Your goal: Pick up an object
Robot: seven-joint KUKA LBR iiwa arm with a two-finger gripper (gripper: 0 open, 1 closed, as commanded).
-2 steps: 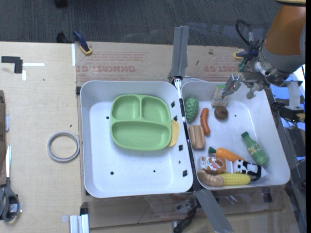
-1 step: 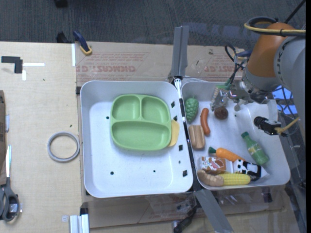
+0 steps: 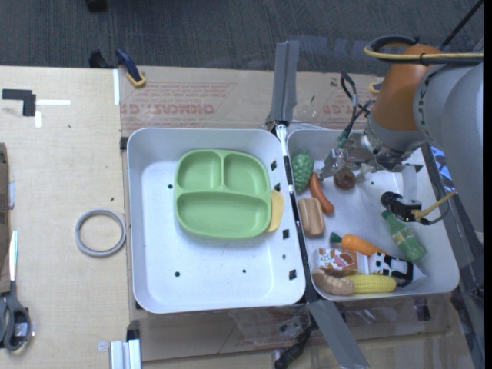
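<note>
At the far left edge, scissors (image 3: 13, 319) lie at 8 o'clock on the bench (image 3: 61, 175), with a tape ring (image 3: 100, 231) just right of them. Cardboard (image 3: 196, 101) behind the bins carries mirrored red print; its letters cannot be read reliably.

The left bin (image 3: 146, 283) holds a green divided plate (image 3: 224, 193), with a yellow piece (image 3: 276, 211) touching the plate's 3 o'clock rim.

The right bin (image 3: 442, 271) holds toy food. At 10 o'clock: a green knobbly item (image 3: 302, 167) beside a carrot (image 3: 321, 194). Below them lies a hot dog (image 3: 311, 216). At 6 o'clock: a printed carton (image 3: 337, 261) (text too small to read), corn (image 3: 373, 284), a second carrot (image 3: 358, 244) and a cow-patterned item (image 3: 391, 265). At 3 o'clock: a green bottle (image 3: 406, 238).

The gripper (image 3: 344, 166) is low at 12 o'clock in the right bin, directly at a brown round item (image 3: 345, 178). Finger state: cannot be determined, and no grasp is visible.
</note>
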